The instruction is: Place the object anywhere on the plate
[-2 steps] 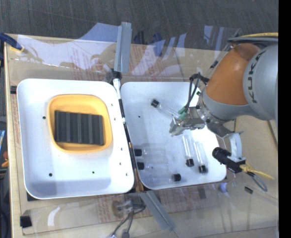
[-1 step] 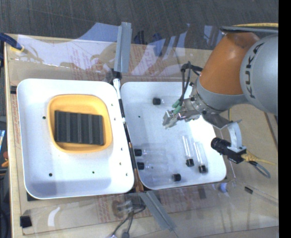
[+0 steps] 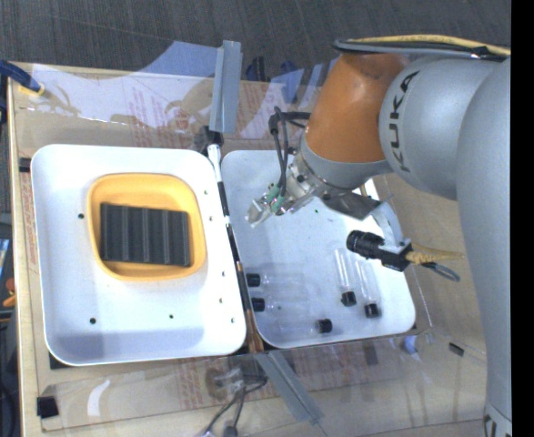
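Gripper [image 3: 272, 204] hangs low over the upper left part of the right bin [image 3: 312, 253]. Whether it is open or closed cannot be told from this slant, and nothing can be seen held in it. Below and to its right, on that bin's floor, lie clear tubes [image 3: 344, 271] with black caps [image 3: 348, 299]. 5 caps can be counted: 2 near the bin's left wall, 1 near its lower edge and 2 on tubes lying side by side toward the lower right. The see-through bodies are too faint to count surely. All of them lie apart from the gripper. The left bin [image 3: 57, 244] holds 1 yellow plate [image 3: 144, 186], and 1 dark ridged slab [image 3: 146, 233] rests on its middle; it may belong with the plate and not be the thing to move. By my reading the object is 1 of the capped tubes, and each is in the right bin, well apart from the plate. So the task looks barely begun: a grasp, a lift, a carry to the left bin and a release onto the plate all remain. There are 2 bins and 1 arm [image 3: 430, 126].
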